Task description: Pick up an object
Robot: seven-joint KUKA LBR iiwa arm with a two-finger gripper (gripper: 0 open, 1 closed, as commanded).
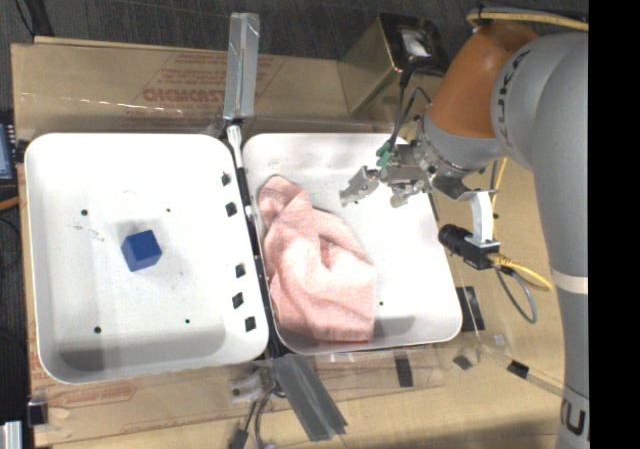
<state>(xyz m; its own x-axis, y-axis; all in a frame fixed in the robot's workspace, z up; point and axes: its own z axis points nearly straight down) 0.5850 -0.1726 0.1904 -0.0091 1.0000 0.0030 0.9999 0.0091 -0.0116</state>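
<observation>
A crumpled pink cloth (315,262) lies in the right bin (420,287), against its left wall. A small blue cube (141,249) rests in the left bin (60,197), left of its middle. My gripper (375,187) hangs over the upper part of the right bin, up and to the right of the cloth. Its fingers are spread open with nothing between them. It is apart from the cloth.
A metal divider with black clips (240,227) runs between the two bins. A cardboard box (395,57) stands behind the right bin. Cables and a black connector (470,245) hang off the arm at the right bin's right rim.
</observation>
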